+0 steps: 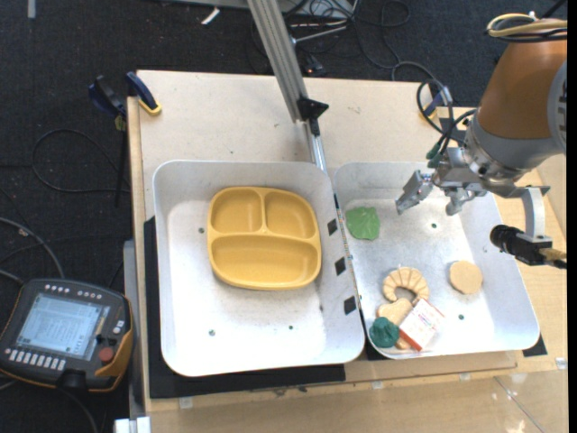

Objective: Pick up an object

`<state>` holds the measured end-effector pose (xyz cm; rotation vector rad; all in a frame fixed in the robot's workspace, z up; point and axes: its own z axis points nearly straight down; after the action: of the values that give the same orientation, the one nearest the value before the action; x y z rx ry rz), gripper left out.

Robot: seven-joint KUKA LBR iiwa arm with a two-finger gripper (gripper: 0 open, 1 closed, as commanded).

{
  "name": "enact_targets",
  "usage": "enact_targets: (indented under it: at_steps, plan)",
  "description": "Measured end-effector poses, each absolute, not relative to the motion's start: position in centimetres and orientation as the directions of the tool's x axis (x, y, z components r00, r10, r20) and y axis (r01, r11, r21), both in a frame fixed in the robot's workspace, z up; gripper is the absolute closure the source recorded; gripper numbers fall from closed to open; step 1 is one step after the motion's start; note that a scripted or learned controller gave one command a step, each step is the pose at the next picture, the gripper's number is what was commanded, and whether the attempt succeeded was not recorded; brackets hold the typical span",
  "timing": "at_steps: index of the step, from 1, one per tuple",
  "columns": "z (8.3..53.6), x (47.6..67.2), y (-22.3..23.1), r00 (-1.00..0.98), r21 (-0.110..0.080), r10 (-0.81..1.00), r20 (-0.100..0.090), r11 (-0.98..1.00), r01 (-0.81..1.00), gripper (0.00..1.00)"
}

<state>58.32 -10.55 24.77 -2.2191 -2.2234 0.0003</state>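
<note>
Gripper seen spread wide, nothing held, over the far part of the right bin. Green leaf lies just left: judged light, soft, floppy; best pinched across its edge.

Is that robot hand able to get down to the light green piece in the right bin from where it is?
Probably yes. The gripper hangs over the right bin, and the green piece lies alone on bare floor near the left wall, with nothing on or against it.
</note>
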Motion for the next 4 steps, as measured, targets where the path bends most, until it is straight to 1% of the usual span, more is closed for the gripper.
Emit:
enact_targets:
  at_steps: [1, 2, 3, 4]
  plan:
    - [24.8, 58.3, -10.5, -0.001, 0.000, 1.000, 0.000, 0.001, 1.000, 0.00]
    - [18.4, 58.5, -10.8, 0.001, -0.006, 1.000, 0.000, -0.001, 1.000, 0.00]
    - [12.0, 58.6, -10.5, 0.000, -0.007, 1.000, 0.001, 0.000, 1.000, 0.00]
    - [9.4, 58.5, -10.4, 0.000, -0.002, 1.000, 0.000, 0.000, 1.000, 0.00]
